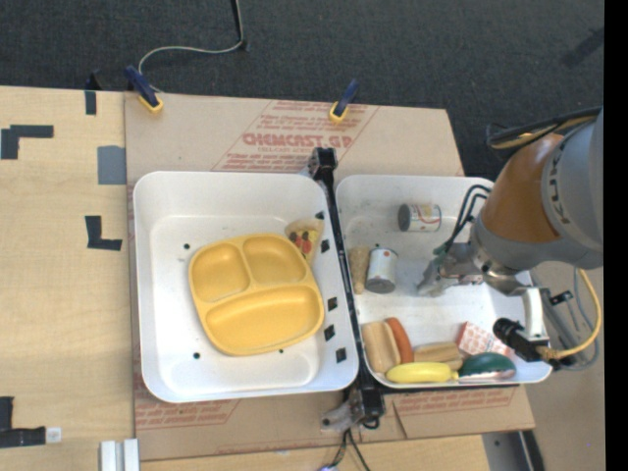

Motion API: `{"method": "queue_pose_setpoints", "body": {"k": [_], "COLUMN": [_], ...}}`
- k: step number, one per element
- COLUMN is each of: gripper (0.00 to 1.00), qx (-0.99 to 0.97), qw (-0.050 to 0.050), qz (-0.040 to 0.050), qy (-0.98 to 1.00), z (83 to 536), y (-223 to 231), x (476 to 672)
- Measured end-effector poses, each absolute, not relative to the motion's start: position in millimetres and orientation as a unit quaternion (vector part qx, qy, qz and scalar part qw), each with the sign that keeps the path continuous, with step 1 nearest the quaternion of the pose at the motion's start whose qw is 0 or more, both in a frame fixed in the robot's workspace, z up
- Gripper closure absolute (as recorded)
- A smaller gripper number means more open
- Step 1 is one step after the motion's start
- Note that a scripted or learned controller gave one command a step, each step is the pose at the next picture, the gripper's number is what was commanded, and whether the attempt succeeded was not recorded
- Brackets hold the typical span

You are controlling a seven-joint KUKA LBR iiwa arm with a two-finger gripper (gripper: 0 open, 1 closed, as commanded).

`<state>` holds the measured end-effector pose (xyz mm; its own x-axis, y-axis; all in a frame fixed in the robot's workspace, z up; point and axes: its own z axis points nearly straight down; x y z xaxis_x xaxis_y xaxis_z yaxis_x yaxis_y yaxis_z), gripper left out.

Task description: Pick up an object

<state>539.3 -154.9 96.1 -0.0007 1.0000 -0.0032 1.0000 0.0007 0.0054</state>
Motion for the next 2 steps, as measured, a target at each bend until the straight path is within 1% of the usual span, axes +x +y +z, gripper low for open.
{"method": "queue_pose_setpoints", "body": {"k": [1, 2], "gripper": [1.00, 1.00], "qx": [0.707, 0.706], "qw": [0.001, 0.001], "qz": [0.0001, -0.0003], "qy": [0.708, 0.708], "z": [195, 230], "y": [-150, -153], "x": [606.7, 668.7]}}
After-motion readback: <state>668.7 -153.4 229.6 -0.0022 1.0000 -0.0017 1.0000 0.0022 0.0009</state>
